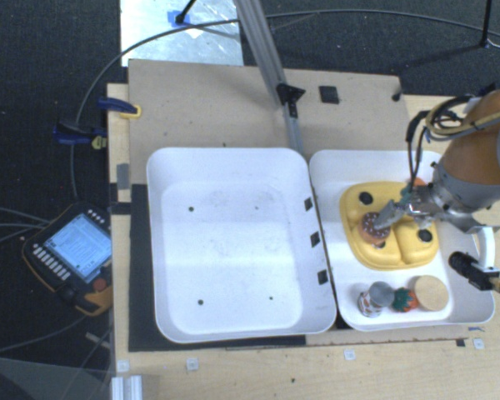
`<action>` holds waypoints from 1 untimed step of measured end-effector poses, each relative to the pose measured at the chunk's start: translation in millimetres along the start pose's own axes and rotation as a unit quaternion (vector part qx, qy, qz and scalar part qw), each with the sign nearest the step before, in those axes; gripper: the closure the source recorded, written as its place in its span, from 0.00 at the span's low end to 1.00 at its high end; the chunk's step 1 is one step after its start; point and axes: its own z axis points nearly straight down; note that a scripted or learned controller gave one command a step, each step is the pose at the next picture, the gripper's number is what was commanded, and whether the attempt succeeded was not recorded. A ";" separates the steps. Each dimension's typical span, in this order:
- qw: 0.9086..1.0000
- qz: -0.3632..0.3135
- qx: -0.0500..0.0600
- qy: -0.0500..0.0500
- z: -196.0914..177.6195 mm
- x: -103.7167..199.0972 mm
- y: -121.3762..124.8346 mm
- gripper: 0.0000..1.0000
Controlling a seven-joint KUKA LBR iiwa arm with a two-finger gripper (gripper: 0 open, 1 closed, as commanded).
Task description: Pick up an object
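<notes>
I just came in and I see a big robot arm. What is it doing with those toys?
The robot arm is reaching into the right bin, trying to pick something up. Its end effector is down over a big yellow toy, close to a small brownish thing lying on it. Nothing looks lifted yet. Near the front of that bin sit a grey piece, a red and green piece and a tan disc.
</notes>
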 end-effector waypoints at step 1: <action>1.000 0.000 -0.002 0.002 7.2 2.3 2.6 0.00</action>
